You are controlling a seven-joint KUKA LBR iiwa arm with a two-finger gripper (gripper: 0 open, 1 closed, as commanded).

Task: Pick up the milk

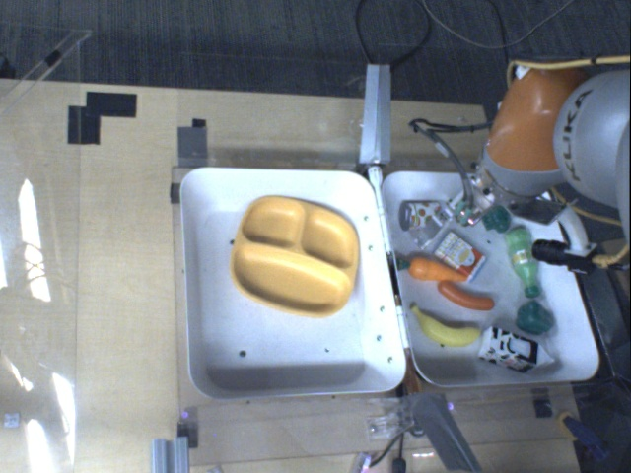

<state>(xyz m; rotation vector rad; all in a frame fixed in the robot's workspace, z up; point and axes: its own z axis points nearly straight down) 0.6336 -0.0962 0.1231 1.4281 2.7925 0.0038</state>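
The milk (510,349) is a small white carton with black cow patches, lying on its side in the front right corner of the right bin (582,363). My gripper (467,209) hangs under the grey and orange wrist over the back of that bin, well behind the milk. It is just above a small orange and white box (458,252) and beside a silvery packet (422,215). Nothing shows between its tips.
The right bin also holds a carrot (431,269), a red sausage (465,297), a banana (444,329), a green bottle (522,259) and a teal piece (533,315) next to the milk. A yellow moulded tray (296,254) lies in the left bin (212,353).
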